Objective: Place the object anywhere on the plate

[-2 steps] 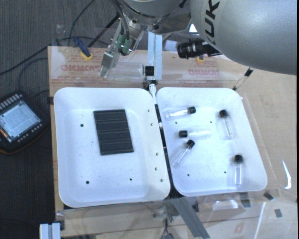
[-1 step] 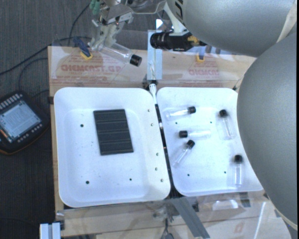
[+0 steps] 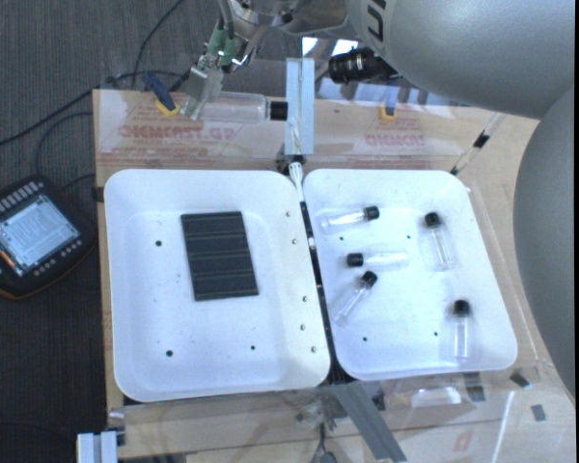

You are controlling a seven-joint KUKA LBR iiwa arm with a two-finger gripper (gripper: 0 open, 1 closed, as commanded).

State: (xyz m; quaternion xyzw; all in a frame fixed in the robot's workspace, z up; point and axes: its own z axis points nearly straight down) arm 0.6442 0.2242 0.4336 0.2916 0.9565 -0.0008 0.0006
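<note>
A dark ribbed rectangular plate (image 3: 218,255) lies flat in the left white bin (image 3: 135,355), slightly left of its middle. My gripper (image 3: 196,98) hangs high over the bench's far edge, beyond the left bin. It is shut on one end of a clear vial (image 3: 236,109) with a black cap. The vial lies level and points right, and it looks large, so it is well above the bench. Several more clear black-capped vials lie in the right bin (image 3: 482,355), among them one (image 3: 352,217) near its far left and one (image 3: 459,328) near its front right.
A metal upright post (image 3: 299,114) stands at the far end of the seam between the bins, just right of the held vial's cap. A blue and yellow clip (image 3: 159,93) sits on the back board. A teach pendant (image 3: 24,234) lies on the floor at left.
</note>
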